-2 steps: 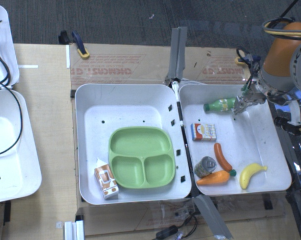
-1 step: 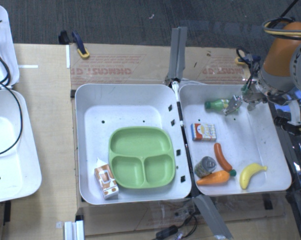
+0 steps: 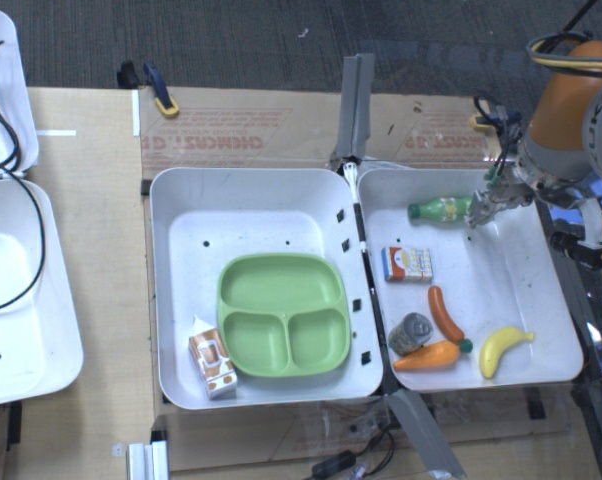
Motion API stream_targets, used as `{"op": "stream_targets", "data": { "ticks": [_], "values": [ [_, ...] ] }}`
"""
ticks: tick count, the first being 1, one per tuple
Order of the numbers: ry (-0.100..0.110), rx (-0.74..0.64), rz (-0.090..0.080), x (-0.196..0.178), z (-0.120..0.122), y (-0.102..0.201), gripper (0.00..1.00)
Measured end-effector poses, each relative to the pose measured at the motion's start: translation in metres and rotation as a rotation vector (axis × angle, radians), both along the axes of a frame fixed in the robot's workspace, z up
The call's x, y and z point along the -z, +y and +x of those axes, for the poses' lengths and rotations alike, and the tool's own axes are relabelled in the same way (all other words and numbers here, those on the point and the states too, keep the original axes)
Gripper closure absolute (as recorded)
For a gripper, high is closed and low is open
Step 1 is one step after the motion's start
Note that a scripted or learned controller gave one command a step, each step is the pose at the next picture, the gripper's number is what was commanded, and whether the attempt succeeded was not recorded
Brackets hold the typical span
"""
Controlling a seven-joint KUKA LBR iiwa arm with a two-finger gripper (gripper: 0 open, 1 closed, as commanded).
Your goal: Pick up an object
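- A grey KUKA arm [image 3: 571, 108] with an orange band reaches in from 3 o'clock, its gripper [image 3: 484, 208] lowered into the right-hand bin [image 3: 541, 298] near that bin's 12 o'clock rim.
- The gripper tip sits just beside the cap end of a green plastic bottle [image 3: 441, 209], which lies on its side at the bin's 11 o'clock; whether they touch cannot be told, nor whether the gripper is spread or closed, as the view is too small and cluttered there.
- Below the bottle, toward the bin's centre-left, lies a small red, white and blue carton [image 3: 408, 264], flat on the bin floor and apart from the bottle.
- At 6 o'clock of the carton, a toy sausage [image 3: 444, 313] lies on a slant, its lower end near a toy carrot [image 3: 429, 357] that rests along the bin's 6 o'clock wall.
- A grey tin can [image 3: 411, 332] on its side sits just beside the carrot, at the bin's 7 o'clock corner.
- A toy banana [image 3: 502, 349] lies at the bin's 5 o'clock, apart from the carrot.
- The left-hand bin [image 3: 181, 268] holds a green three-compartment tray [image 3: 283, 314] at its centre-bottom and an orange-and-white carton [image 3: 212, 360] touching or just beside the tray's 8 o'clock corner.
- Both bins rest side by side on a cardboard-covered tabletop [image 3: 241, 128], with a blue-and-yellow clamp [image 3: 159, 90] at its 11 o'clock edge.
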State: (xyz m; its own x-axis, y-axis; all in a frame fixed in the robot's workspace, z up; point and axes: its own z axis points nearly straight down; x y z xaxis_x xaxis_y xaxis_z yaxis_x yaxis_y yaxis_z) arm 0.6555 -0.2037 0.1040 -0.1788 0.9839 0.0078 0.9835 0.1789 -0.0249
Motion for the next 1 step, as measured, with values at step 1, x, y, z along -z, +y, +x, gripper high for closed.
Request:
{"op": "stream_targets", "data": {
  "ticks": [1],
  "values": [
    [0.000,0.000,0.000,-0.0001,0.0001,0.0001,0.00]
  ]
}}
